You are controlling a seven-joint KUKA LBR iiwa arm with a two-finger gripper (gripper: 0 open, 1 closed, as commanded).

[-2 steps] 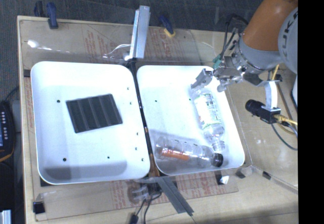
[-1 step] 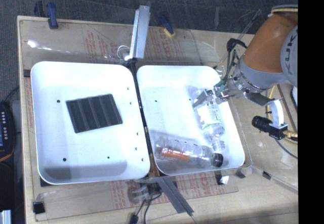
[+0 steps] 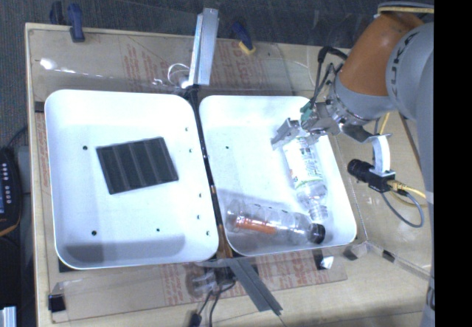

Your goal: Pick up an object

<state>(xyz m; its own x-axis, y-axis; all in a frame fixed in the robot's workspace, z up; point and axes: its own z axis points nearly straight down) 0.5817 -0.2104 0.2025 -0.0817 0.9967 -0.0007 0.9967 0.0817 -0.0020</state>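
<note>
In the right bin [image 3: 243, 126], a clear plastic bottle with a white label [image 3: 307, 173] lies along the right wall, its neck pointing to the near side. A second clear bottle [image 3: 269, 222], with something orange inside and a black cap, lies along the near wall. My gripper [image 3: 293, 130] hangs low over the far end of the labelled bottle, at or just above its base. Whether it touches the bottle I cannot tell. The arm comes in from the right over the bin's far right corner.
A black ribbed rectangular pad [image 3: 138, 164] lies flat in the middle of the left bin [image 3: 74, 119]. A metal bar [image 3: 204, 46] rises behind the divider between the bins. Blue clamps [image 3: 75, 21] hold the bench's far edge.
</note>
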